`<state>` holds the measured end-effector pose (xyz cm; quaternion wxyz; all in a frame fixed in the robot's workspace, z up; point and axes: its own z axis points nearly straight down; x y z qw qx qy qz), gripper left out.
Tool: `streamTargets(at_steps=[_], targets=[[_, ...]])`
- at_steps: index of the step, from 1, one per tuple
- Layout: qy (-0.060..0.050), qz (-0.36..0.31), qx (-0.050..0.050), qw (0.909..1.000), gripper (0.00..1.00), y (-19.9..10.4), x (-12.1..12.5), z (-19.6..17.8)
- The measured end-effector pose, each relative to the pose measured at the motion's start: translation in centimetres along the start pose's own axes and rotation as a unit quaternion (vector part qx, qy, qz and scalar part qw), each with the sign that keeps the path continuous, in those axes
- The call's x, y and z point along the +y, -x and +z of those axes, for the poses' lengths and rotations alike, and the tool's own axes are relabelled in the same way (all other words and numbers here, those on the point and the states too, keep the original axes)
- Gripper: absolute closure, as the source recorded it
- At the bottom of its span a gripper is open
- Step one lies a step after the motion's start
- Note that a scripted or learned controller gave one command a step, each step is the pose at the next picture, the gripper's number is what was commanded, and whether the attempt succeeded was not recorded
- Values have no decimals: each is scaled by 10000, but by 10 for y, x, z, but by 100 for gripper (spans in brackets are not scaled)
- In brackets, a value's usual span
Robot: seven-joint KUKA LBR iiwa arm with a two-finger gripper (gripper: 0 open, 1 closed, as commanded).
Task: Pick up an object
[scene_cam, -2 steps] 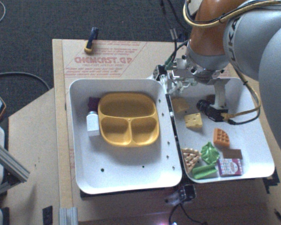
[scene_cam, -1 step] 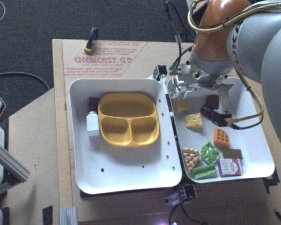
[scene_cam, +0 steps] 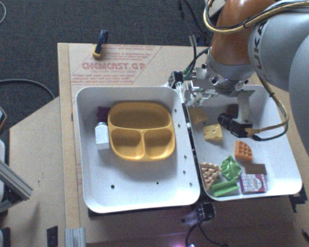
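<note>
My gripper [scene_cam: 191, 95] hangs over the far left corner of the right bin [scene_cam: 283, 161], close to the divider between the bins. Just below it lies a tan square piece [scene_cam: 198, 116], then a yellow cheese wedge [scene_cam: 212, 133]. Further toward the front are a waffle [scene_cam: 243, 151], a pizza slice [scene_cam: 209, 173], a green leaf [scene_cam: 229, 168], a green pod [scene_cam: 224, 189], a brown bar [scene_cam: 255, 169] and a red and white box [scene_cam: 253, 183]. Nothing is seen held in the gripper.
The left bin [scene_cam: 92, 179] holds a yellow divided plate [scene_cam: 141, 130], a small white bottle [scene_cam: 102, 135] and a dark purple item [scene_cam: 103, 112]. A blue and yellow tool [scene_cam: 100, 43] lies on the board behind the bins. The arm's bulk covers the right bin's far side.
</note>
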<state>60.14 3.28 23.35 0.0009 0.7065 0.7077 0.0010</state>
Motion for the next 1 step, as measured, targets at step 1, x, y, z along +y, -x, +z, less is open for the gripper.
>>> streamTargets(at_steps=[1], targets=[[-3,6,-4,10000,100,-5,3,3]])
